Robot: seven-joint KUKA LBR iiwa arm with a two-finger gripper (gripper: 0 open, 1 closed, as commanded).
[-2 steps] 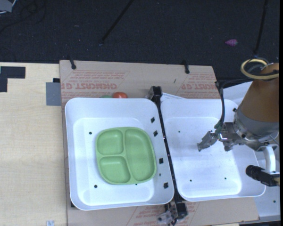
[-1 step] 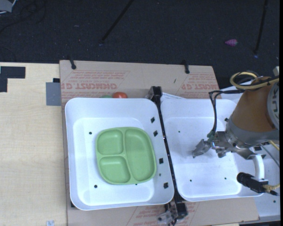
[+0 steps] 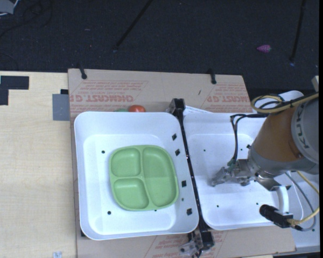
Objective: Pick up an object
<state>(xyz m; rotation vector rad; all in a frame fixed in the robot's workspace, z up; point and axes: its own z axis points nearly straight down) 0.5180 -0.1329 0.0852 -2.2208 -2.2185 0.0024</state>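
Camera view: green divided plate (image 3: pixel 144 177) lies flat in left bin (image 3: pixel 91 128). Gripper (image 3: pixel 219 178) low over right bin (image 3: pixel 215 219) floor, right of plate; whether clenched or released cannot be told. Nothing visibly grasped; pick judged outstanding

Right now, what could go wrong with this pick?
1. The gripper sits low over the right bin, while the green divided plate lies in the left bin: a close here may grab nothing.
2. Crossing over, it could clip the black divider between the bins.
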